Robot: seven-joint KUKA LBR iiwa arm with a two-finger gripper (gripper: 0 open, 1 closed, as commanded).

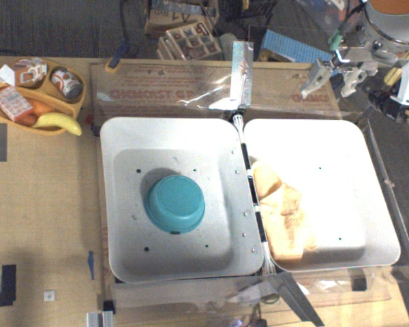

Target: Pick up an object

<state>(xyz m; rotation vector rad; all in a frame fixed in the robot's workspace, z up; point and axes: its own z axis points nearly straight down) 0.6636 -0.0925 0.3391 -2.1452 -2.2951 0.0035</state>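
Note:
A teal bowl [176, 204] lies upside down in the middle of the left bin [123, 142]. A tan, sponge-like block [281, 214] rests against the left wall of the right bin [354, 148]. My gripper [332, 78] hangs high above the bench, beyond the far right corner of the right bin. Its two fingers [316, 79] are spread apart with nothing between them. It is well away from both objects.
A yellow dish [7, 111] with a banana and small packets sits at the far left of the bench. A clear plastic strip [241, 73] stands upright behind the bins' divider. Cluttered boxes and cables lie beyond the bench.

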